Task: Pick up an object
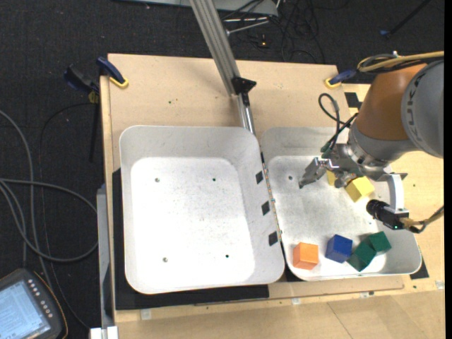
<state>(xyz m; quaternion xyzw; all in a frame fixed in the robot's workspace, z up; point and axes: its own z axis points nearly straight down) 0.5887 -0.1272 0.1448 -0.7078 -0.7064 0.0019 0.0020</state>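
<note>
My gripper (326, 179) hangs over the upper middle of the right bin (311, 210), its two grey fingers spread apart and open. A yellow block (360, 188) lies just to the right of the fingers, and a bit of yellow shows in the gap between them. I cannot tell if the fingers touch it. Along the bin's front edge sit an orange cube (305, 255), a blue cube (339, 248) and two green cubes (379, 242), (362, 257) close together.
The left bin (141, 189) stands beside the right one, their walls meeting in the middle. A slanted metal pole (219, 44) crosses the back of the bench. Blue and yellow clamps (109, 70) grip the bench's far corners.
</note>
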